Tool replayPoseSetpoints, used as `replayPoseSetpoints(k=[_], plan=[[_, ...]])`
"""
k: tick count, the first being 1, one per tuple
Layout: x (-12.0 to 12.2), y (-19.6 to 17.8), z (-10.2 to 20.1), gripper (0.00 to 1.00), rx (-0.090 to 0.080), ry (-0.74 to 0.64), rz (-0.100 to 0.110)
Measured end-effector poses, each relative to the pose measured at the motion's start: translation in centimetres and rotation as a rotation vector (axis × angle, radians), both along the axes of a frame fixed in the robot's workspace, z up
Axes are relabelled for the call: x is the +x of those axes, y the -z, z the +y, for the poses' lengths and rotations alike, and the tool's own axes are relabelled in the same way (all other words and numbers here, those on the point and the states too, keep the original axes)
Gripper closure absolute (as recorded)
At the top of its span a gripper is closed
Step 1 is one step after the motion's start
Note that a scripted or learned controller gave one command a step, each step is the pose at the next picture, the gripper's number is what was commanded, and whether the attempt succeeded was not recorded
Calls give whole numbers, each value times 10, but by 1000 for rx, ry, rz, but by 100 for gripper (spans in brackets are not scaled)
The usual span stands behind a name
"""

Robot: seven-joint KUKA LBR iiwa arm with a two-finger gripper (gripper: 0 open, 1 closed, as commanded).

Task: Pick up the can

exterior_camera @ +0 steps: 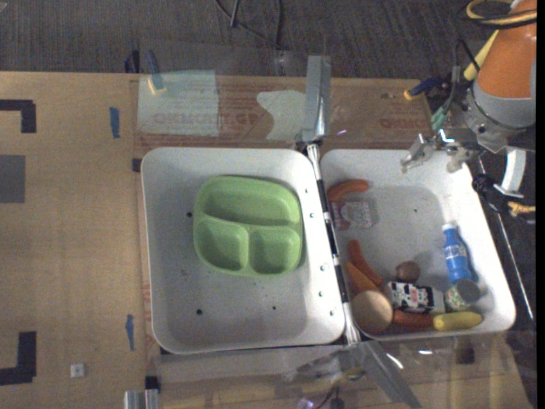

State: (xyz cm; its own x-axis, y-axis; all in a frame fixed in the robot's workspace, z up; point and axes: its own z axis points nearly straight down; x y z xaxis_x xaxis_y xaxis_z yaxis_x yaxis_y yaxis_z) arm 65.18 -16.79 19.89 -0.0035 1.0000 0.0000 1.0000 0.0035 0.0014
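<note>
The can is small, with a dull grey-green round top, and stands upright near the front right corner of the right bin. It lies between a blue bottle and a yellow banana-shaped toy. My gripper hangs over the bin's back right corner, well behind the can and apart from it. Nothing shows in its grasp.
Around the can in the right bin are a black-and-white carton, an egg, a brown ball, orange carrots, a sausage and a red-and-white packet. In the left bin lies a green divided plate.
</note>
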Motion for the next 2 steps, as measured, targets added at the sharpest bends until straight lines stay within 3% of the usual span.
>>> replayPoseSetpoints(k=[1, 2], plan=[[17, 108, -27, 0, -1, -11, -1], [19, 96, -26, 100, -4, -14, -6]])
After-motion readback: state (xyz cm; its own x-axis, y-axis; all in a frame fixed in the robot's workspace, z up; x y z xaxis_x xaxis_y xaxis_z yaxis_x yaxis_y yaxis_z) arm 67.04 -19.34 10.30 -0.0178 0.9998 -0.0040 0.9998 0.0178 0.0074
